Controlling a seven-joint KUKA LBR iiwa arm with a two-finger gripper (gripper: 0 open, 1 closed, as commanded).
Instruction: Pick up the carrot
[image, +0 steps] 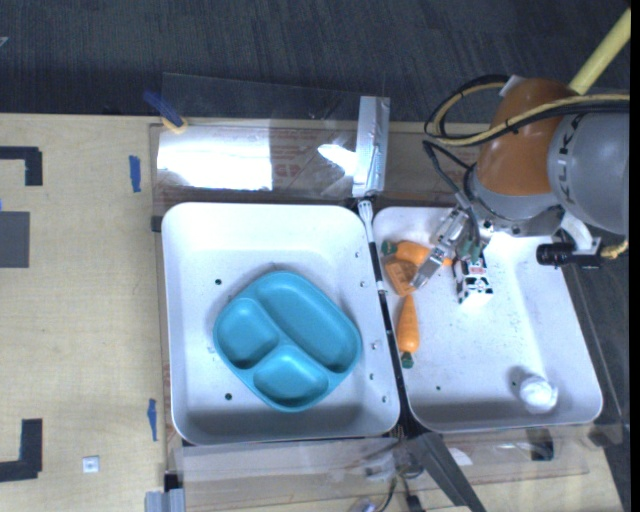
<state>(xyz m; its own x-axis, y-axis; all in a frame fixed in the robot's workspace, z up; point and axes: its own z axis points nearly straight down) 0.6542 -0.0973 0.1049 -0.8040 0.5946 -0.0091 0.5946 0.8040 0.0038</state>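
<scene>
- Fingers (432, 264) of the gripper (447, 262) point down and to the left into the right bin, and whether they are spread or closed cannot be told from this slanted view; nothing can be seen caught between them.
- One grey finger tip lies at or just over an orange object (403, 256) in the bin's upper left corner; contact cannot be confirmed.
- Just right of the fingers, the gripper body carries small red, black and white parts.
- Above that, the arm (560, 160) rises to the upper right: an orange band sits over the wrist, a grey casing beyond it, with black and yellow cables looping around.
- Below the fingers, the carrot (408, 325) lies along the left wall of the right bin (545, 340), upright in the picture, its darker end pointing down. It lies apart from the gripper, on the bin floor.
- A small white object (537, 392) rests near the lower right corner of the same bin, well apart from the carrot.
- Left of the dividing wall, the left bin (200, 250) holds a blue tray (288, 338) with 3 compartments, set at a tilt near the bin's middle.
- Both of the 2 bins sit on a wooden bench (70, 330) marked with black and blue tape.
</scene>
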